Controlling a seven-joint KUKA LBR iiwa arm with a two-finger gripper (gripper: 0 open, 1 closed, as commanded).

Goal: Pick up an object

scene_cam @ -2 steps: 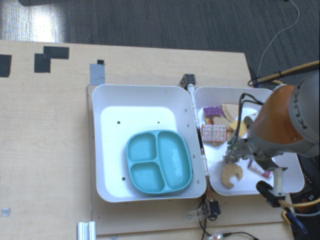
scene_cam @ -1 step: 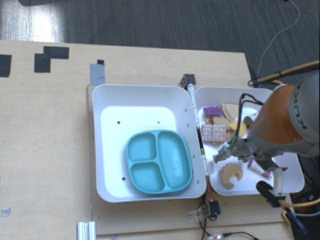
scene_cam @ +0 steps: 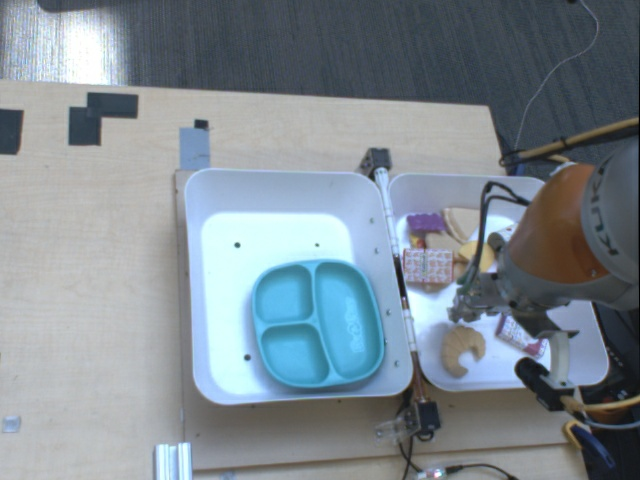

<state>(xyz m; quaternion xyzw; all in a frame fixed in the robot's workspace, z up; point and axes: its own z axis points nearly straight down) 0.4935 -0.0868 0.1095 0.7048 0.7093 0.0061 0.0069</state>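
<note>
Overhead slanted view of a pale wood bench [scene_cam: 90, 298] w/ two shallow white bins side by side. The left bin [scene_cam: 215, 268] holds a light blue plate [scene_cam: 318, 322] w/ three compartments, lying flat toward the bin's near right corner; nothing sits on the plate.

The right bin [scene_cam: 430, 368] holds several small things. Near its far left: a purple block [scene_cam: 424, 223], and just in front of it a small box w/ a pink-and-white pattern [scene_cam: 427, 266]. Beside those, to the right, a tan flat piece [scene_cam: 460, 225] and something yellow [scene_cam: 480, 258] (partly hidden by the arm, so its shape is unclear). Toward the near side lies a tan croissant-shaped pastry [scene_cam: 462, 349], on the bin floor, apart from the box. To its right, a small packet w/ red-and-white print [scene_cam: 520, 335] pokes out from under the arm.

The robot arm [scene_cam: 570, 238], grey w/ an orange band, reaches in from the right over the right bin. Its gripper [scene_cam: 470, 305] sits low, just above and behind the pastry, approx. between the pastry and the patterned box. The pincer's state can't be made out from this angle: dark hardware blurs together there. Nothing is visibly lifted.

Elsewhere on the bench: black tape patches [scene_cam: 98, 116] at far left, a grey tab [scene_cam: 195, 148] behind the left bin, black clamps [scene_cam: 376, 158] where the bins meet.
</note>
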